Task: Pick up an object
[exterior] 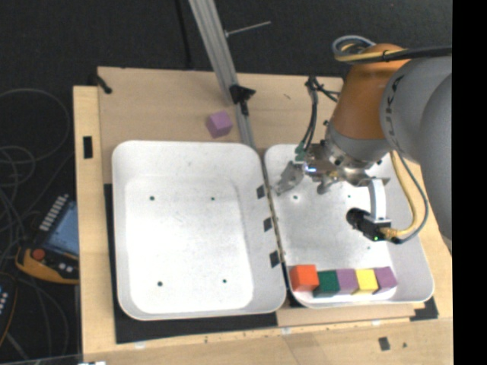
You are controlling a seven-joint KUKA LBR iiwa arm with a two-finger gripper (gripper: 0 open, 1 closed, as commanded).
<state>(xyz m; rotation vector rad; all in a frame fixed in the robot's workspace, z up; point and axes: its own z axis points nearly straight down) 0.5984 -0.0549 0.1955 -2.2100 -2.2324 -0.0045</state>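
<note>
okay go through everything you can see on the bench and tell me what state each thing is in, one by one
gripper: above the right bin's far end, nothing seen between its fingers
orange block: resting in right bin, at near wall
green block: resting, beside orange
yellow block: resting, same row
two purple blocks in the row: resting
purple block on the bench: outside the bins
left bin: flat on the bench
right bin: flat

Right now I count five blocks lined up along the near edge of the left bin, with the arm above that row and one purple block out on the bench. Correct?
Not quite: the row of five blocks, orange, green, purple, yellow, purple, sits along the near edge of the right bin, not the left bin. The camera view shows this. The arm does hang above that row, and the lone purple block does lie on the bench.
</note>
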